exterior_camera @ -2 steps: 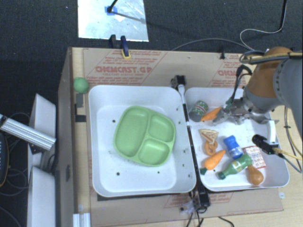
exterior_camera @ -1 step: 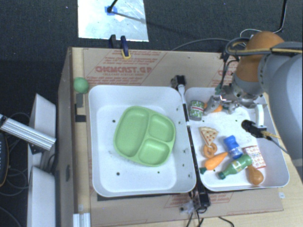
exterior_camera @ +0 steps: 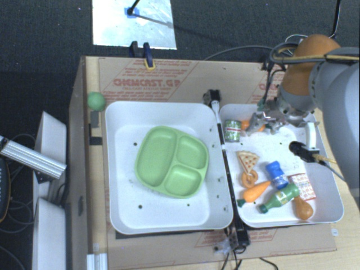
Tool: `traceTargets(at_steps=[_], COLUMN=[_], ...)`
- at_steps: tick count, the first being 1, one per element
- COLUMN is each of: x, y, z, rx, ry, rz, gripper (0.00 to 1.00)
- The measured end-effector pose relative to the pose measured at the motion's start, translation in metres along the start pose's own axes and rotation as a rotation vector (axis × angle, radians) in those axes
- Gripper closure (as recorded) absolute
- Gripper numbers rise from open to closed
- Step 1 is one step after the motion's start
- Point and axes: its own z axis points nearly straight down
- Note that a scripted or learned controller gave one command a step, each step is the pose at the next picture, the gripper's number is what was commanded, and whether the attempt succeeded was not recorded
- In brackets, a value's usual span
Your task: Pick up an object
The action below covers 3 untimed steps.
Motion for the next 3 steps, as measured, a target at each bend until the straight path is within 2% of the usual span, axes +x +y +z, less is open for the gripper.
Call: traceTargets(at_steps=[1, 2, 3], x=[0.061, 0.060, 0.032], y=[-0.067, -0.068, 0.002], z=[-0.094, -0.092, 0.001], rx=[-0.033, -0.030, -0.026], ry=[0.002, 0.002, 0.001], rz=[0.003, 0.005, 0.005], gripper=[1.00, 0.00, 0.00])
